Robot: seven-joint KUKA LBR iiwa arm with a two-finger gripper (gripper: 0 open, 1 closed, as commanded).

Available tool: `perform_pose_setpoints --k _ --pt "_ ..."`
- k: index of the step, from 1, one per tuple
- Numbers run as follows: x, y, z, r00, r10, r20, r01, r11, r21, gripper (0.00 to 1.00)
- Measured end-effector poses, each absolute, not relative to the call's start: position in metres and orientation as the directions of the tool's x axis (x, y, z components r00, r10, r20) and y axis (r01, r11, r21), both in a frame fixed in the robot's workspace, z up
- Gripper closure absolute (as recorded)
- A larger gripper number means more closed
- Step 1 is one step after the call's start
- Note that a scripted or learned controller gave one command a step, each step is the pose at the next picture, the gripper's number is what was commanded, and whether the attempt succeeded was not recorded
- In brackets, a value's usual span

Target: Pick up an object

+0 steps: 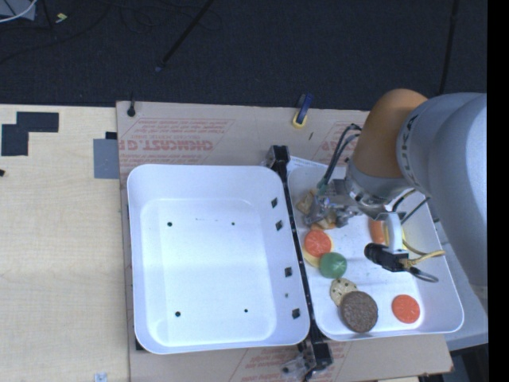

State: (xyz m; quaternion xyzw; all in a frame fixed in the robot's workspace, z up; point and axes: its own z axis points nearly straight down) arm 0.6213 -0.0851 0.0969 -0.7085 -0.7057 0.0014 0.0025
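Camera view: the gripper point(324, 207) hangs low in the right bin point(445, 325); whether it is open or closed cannot be told. Just beside it lie a red disc point(317, 241) and a green ball point(332, 263). Nothing appears lifted, so the grasp and the raise are judged to remain.

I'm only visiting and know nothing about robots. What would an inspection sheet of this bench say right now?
Surface: left bin and right bin, both white, on printed cardboard over a pale bench.
Job's things: in the right bin, orange-red disc, green ball, beige biscuit-like piece, brown disc, second orange-red disc.
Clutter: blue-and-yellow clip at the cardboard's far edge.
Grippers: gripper over the right bin's far end; no hold visible.
Cables: black cables on the floor.
Surroundings: dark floor; black patch on the bench.
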Motion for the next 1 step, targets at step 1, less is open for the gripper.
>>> perform_pose_setpoints --k 1 --pt "0.6462 0.006 0.1938 -0.006 1.0 0.001 1.0 0.006 0.008 1.0"
